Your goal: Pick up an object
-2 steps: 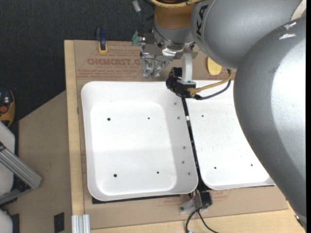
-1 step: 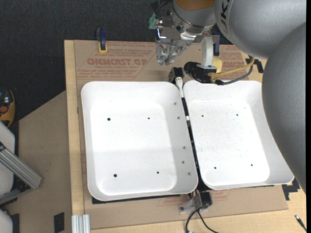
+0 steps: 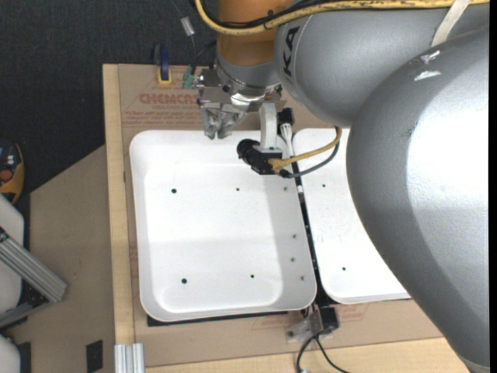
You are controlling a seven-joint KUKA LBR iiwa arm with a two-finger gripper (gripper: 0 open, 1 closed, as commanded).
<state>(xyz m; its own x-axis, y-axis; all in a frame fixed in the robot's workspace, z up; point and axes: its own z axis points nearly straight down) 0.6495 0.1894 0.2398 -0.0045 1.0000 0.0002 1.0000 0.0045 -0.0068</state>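
Near left bin's far rim, gripper, seemingly.

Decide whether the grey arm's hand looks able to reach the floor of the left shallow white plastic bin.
Probably yes: the hand hangs just above the far rim of the left shallow white plastic bin, whose low walls leave the way open.

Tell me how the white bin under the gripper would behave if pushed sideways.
The white bin looks thin and shallow, so probably light and slightly flexible. Its glossy surface seems slippery. The dark dots on its floor may be fasteners; if so, it would likely stay put rather than slide on the bench.
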